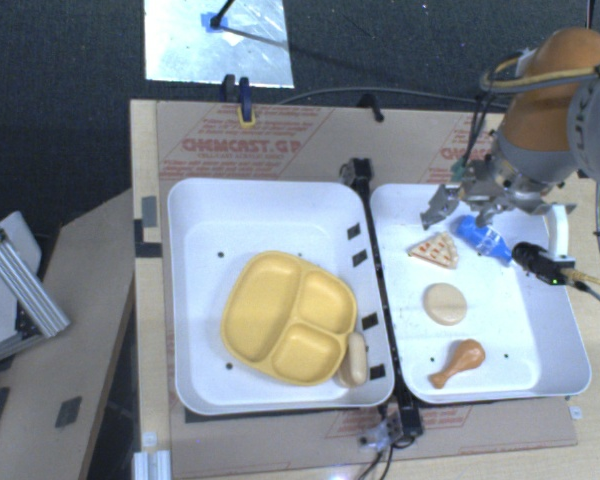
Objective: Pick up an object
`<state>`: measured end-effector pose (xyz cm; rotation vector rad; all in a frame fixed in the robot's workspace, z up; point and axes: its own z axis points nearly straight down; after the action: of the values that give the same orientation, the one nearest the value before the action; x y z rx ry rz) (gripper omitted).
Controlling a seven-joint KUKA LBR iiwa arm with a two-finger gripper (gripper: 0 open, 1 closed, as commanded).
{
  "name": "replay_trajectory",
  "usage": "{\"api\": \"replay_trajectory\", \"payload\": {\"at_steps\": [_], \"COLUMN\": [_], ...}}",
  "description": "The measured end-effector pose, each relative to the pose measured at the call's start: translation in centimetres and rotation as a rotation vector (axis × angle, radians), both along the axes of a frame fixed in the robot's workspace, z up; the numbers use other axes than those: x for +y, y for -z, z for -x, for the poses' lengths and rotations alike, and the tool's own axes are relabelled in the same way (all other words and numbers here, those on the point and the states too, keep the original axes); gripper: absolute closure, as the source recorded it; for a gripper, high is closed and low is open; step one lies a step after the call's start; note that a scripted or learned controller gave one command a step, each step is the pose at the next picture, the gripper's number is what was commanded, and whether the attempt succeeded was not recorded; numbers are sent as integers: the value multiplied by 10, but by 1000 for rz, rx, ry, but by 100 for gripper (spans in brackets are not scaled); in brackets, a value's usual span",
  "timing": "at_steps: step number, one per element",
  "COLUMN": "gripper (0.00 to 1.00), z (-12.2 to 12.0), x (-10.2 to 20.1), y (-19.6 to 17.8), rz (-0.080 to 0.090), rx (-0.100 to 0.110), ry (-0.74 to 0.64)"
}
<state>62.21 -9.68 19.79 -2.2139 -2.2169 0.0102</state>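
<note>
Glossy white right bin [570, 358] under grey hand [470, 206], grip unclear, beside wedge-shaped pizza slice [435, 250], perhaps plastic.

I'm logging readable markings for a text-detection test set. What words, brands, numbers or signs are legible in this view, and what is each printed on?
"CHEMCAST GP" in red, on the brown protective sheet behind the left bin.
The same red print repeats on the sheet near its right back corner, cut off by the arm and too blurred to read.
Faint red lettering on the sheet's front strip is too small to read.
The yellow tray, toy foods and end effector show no readable text.
</note>
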Motion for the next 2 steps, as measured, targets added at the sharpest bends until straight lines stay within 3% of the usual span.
{"api": "replay_trajectory", "payload": {"at_steps": [1, 2], "gripper": [0, 0], "z": [-3, -6], "x": [0, 1], "y": [-7, 55], "rz": [1, 1], "rx": [-12, -10], "ry": [-2, -1]}}
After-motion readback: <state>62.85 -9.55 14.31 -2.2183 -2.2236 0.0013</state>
